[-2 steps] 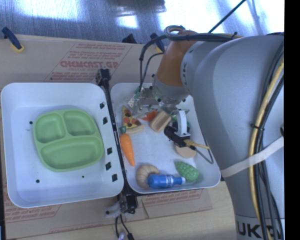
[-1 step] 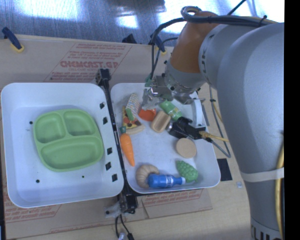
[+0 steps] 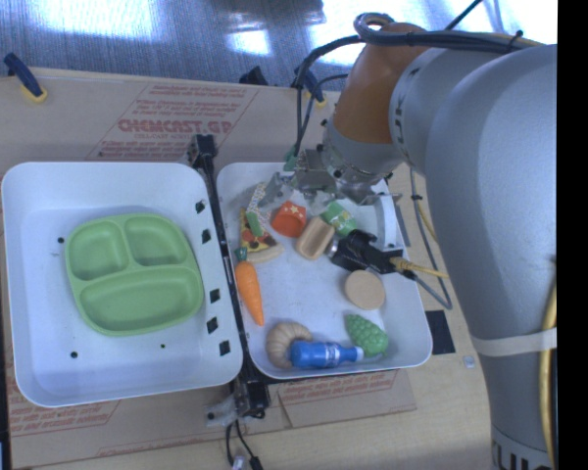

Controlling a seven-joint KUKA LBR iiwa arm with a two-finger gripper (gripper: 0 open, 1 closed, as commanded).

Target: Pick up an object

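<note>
Overhead, the grey arm's pincer (image 3: 341, 186) hovers above the right white bin (image 3: 412, 336) — grip state unclear. Just below it lies a small tan plastic cylinder (image 3: 316, 238): probably light, stiff, slick; best pinched across its width.

Right bin (image 3: 412, 346), toys loose on its floor: orange carrot (image 3: 249, 291) along its left wall; blue bottle (image 3: 323, 354) lying flat at its near edge, tan croissant (image 3: 286, 337) touching it left, green cone (image 3: 367, 333) right; tan disc (image 3: 364, 290) mid-right; red-orange piece (image 3: 288, 219) farther back.
</note>
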